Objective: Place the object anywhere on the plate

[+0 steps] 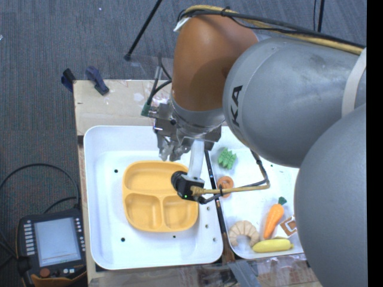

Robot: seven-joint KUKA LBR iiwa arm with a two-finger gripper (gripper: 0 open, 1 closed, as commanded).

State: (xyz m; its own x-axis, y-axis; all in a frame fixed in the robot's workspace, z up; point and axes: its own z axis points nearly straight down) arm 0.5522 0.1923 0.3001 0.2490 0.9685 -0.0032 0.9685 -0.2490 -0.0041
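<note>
The arm [287,94] reaches over the left bin [99,220], likely bringing its gripper [169,154] above the yellow plate [143,202]. The gripper hangs at the plate's twelve o'clock; whether it is clenched or holds anything, I cannot tell. At three o'clock, the right bin [287,187] holds a carrot [273,218], banana [272,245], croissant [244,232], a green piece [227,158] and a small orange ring [225,183]. The arm covers much of the right bin.

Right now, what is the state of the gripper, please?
Gripper: above the top edge of the yellow plate; open or closed cannot be told.
</note>
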